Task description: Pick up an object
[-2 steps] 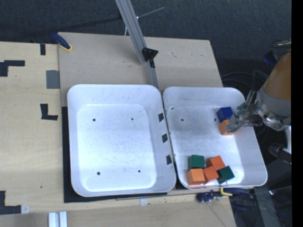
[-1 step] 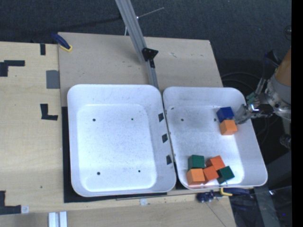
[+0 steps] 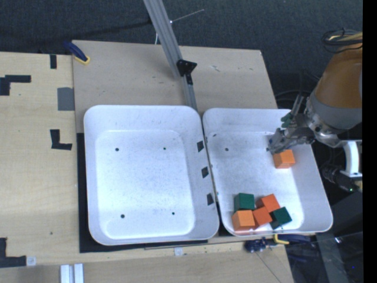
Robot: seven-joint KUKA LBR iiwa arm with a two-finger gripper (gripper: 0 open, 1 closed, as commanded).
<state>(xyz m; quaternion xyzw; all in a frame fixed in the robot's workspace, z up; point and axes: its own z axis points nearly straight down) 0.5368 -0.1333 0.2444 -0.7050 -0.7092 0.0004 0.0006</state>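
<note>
My gripper [image 3: 279, 144] hangs over the right side of the right white bin [image 3: 235, 158], reaching in from the right on the grey arm with its orange band [image 3: 341, 81]. An orange block [image 3: 284, 159] sits directly below and slightly right of the gripper tip, touching or nearly touching it. I cannot tell whether the block is gripped or resting on the bin floor. At the bin's front lies a cluster of blocks: a green block [image 3: 244, 201], an orange block [image 3: 270, 203], another orange block [image 3: 243, 219] and a dark green block [image 3: 281, 216].
The left white bin [image 3: 141, 170] stands beside the right one. A slanted metal pole [image 3: 168, 31] comes down to the back edge between the bins. A blue and yellow clamp [image 3: 262, 244] sits at the front rim.
</note>
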